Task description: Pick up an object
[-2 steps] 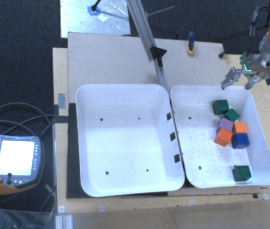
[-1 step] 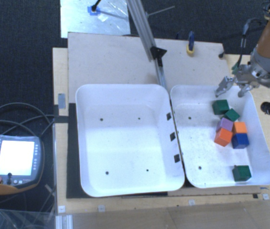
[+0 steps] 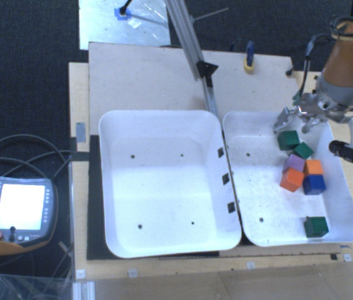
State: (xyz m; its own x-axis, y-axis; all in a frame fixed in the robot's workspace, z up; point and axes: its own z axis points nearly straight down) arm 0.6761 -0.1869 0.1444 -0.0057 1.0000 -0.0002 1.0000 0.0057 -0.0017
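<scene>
Camera view from above: my gripper (image 3: 296, 119) hangs over the far end of the right bin (image 3: 251, 230), just above the blocks.

From my remote seat I see the fingers (image 3: 283, 119) spread apart, metal tips pointing down at the far green block (image 3: 288, 140) — nothing sits between them, and I cannot tell whether a tip touches that block. A second green block (image 3: 302, 150) lies just beside it, then a tight cluster: purple block (image 3: 295, 163), orange block (image 3: 292, 180), a smaller orange block (image 3: 314, 166) and a blue block (image 3: 314, 184), all touching or nearly so. One more green block (image 3: 315, 226) rests apart, near the bin's close corner. The left bin (image 3: 164, 186) sits alongside on the table (image 3: 151, 74), and the teach pendant (image 3: 17, 214) lies off to the left — its screen lit.
</scene>
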